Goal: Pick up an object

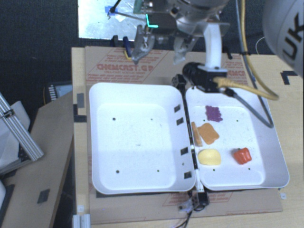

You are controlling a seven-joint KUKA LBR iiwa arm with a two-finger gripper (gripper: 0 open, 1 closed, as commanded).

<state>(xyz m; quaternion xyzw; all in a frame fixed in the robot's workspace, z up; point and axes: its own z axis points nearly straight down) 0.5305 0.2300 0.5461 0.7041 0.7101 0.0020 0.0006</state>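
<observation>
The gripper [159, 51] hangs at the top centre with fingers apart and empty, so it must first descend to the lower-right bin [266, 175], perhaps for the yellow piece [209, 156].

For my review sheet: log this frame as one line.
gripper: raised behind bins, open, holds nothing | right bin: purple piece, orange piece, yellow piece, red piece | pick: not begun

Dark floor [38, 32]; tan bench [57, 122]; shiny metal sheet [97, 13] beyond.
</observation>
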